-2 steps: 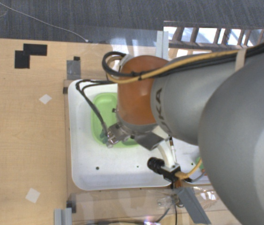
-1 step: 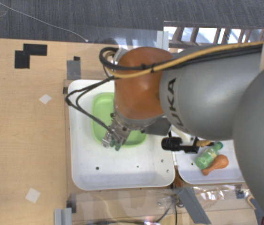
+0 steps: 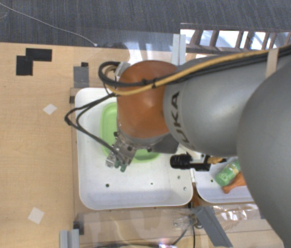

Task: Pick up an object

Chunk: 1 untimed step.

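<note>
I have the gripper (image 3: 119,160) low in the left bin (image 3: 135,195), mid-frame, at the lower edge of the green plate (image 3: 108,122), placed to grab it. I cannot tell how its fingers stand. Green and orange items (image 3: 229,175) lie in the right bin (image 3: 223,194).

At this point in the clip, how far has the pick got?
Done: the arm has reached over the left bin, and its hand sits low by the green plate. In hand: nothing visibly between its fingers. Left: grasping and lifting something; the green packet and the orange item lie in the right bin.
</note>
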### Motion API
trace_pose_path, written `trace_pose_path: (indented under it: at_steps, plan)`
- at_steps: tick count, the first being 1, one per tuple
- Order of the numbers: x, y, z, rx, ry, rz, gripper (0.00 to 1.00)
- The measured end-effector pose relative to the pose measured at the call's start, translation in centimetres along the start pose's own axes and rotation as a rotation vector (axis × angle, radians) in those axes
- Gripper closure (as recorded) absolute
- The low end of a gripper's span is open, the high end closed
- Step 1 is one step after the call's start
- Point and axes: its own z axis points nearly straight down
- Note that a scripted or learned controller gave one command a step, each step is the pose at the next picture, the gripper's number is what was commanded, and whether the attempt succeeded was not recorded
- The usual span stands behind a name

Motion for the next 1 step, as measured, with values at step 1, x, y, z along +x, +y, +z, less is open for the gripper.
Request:
trace_pose_path:
  at_steps: [1]
  plan:
    - [-0.09,0.06,-2.05,-0.003,-0.003,-0.337,1.0]
